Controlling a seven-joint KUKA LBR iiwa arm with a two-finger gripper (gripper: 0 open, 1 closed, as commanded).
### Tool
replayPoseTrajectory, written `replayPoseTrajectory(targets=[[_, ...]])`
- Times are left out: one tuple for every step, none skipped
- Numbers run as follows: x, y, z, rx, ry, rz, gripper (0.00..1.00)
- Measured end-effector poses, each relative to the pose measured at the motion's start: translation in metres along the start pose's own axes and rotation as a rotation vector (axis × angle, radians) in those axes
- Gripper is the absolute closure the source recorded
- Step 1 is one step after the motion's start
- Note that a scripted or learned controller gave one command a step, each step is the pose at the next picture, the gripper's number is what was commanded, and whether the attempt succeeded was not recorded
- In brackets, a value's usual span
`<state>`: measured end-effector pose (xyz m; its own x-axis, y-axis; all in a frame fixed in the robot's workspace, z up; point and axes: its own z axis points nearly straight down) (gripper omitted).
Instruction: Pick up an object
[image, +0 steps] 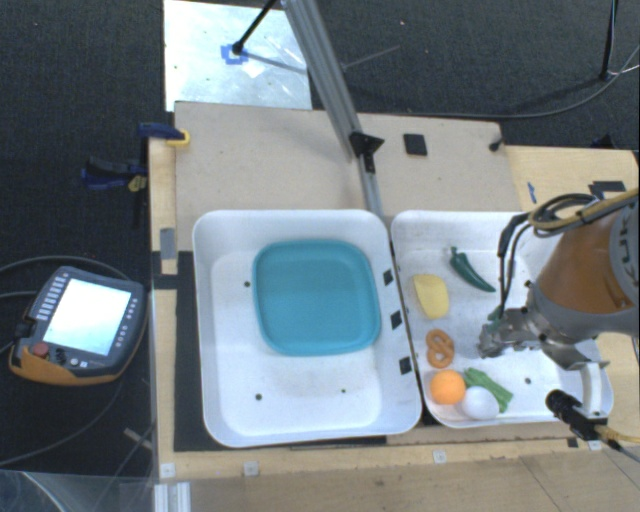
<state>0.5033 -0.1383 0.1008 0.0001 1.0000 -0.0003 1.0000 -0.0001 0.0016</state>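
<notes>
The right bin (420, 232) holds a dark green pepper (468, 270), a yellow block (432, 296), an orange pretzel-shaped piece (439, 348), an orange ball (448, 387), a white egg (481, 403) and a light green piece (491, 384). My gripper (496, 335) hangs low over the bin's middle, right of the pretzel piece and above the light green piece. Its tips are too dark and small to read. Nothing shows between them.
The left bin (215, 300) bears a teal square plate (315, 297). A metal pole (335, 95) slants across the bench's back. A teach pendant (80, 322) lies on the floor at left. The arm's orange band (590, 270) covers the right bin's right side.
</notes>
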Motion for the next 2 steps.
replayPoseTrajectory(targets=[[0.010,-0.001,-0.052,-0.003,0.000,-0.002,1.00],[0.000,-0.001,-0.101,-0.003,-0.001,0.000,1.00]])
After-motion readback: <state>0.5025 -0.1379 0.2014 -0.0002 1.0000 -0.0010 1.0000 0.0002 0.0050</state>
